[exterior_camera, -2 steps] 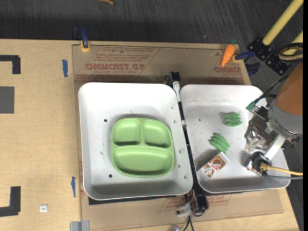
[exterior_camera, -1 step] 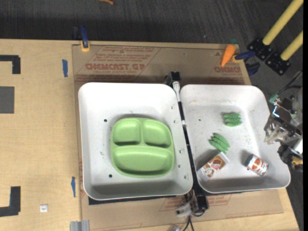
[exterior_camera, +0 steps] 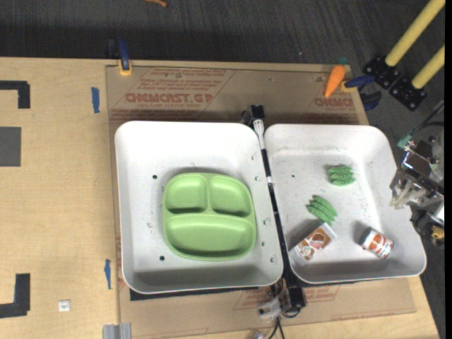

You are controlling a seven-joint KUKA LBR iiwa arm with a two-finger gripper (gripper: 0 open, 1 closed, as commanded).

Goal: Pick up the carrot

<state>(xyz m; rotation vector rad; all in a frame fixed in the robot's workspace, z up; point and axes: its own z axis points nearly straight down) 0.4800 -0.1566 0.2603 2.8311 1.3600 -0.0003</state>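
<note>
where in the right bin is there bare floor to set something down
Right bin: the far strip above the leafy green toy is bare, and the left side beside the divider. Crowded near: pea pod, carton, can.

Single fixed camera, mounted above the bench [exterior_camera: 56,189] and looking down at a slant. The line of sight tilts toward the far side, so a strip of dark floor [exterior_camera: 233,13] lies beyond the bench's far edge at the top of the frame. The left bin [exterior_camera: 134,154] and the right bin [exterior_camera: 374,147] sit side by side near frame centre, both seen whole, from moderate height. The bench surface runs well out to the left of the left bin; to the right of the right bin the frame ends almost at once.
</note>
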